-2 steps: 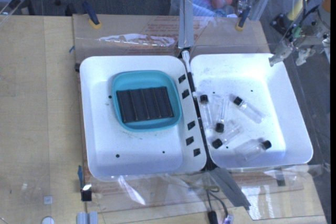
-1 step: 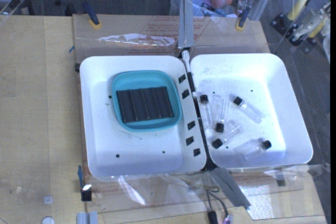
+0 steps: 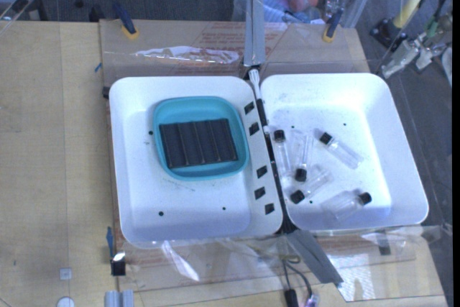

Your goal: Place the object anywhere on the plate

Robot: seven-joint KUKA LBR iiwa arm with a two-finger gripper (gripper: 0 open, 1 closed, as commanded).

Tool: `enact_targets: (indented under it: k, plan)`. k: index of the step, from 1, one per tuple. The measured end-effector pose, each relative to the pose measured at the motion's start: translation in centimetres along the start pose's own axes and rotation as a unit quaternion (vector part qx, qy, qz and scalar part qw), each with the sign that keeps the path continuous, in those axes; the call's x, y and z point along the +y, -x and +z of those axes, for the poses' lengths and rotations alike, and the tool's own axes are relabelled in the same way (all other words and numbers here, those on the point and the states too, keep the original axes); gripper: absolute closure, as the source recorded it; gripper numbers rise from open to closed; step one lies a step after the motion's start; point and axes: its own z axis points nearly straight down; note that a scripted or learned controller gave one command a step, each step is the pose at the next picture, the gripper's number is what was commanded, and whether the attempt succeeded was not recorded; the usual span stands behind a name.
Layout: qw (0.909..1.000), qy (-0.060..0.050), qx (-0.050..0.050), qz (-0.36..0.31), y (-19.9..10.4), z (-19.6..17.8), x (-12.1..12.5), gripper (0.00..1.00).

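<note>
A pale wooden table [image 3: 50, 154] carried two shallow white bins side by side. The left bin [image 3: 133, 205] held a teal plate [image 3: 164, 113] with a dark ribbed insert [image 3: 198, 143] lying inside it. The right bin [image 3: 381, 126] held several clear vials with black caps, scattered near its middle and front: one [image 3: 336, 147] toward the right, another [image 3: 348, 202] nearer the front edge. None touched the plate.
</note>
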Motion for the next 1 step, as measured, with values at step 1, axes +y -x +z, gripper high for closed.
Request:
enact_targets:
  k: [1]
  plan:
    - [0.9998, 0.000, 0.000, 0.019, 0.03, 4.09, -0.02, 0.00]
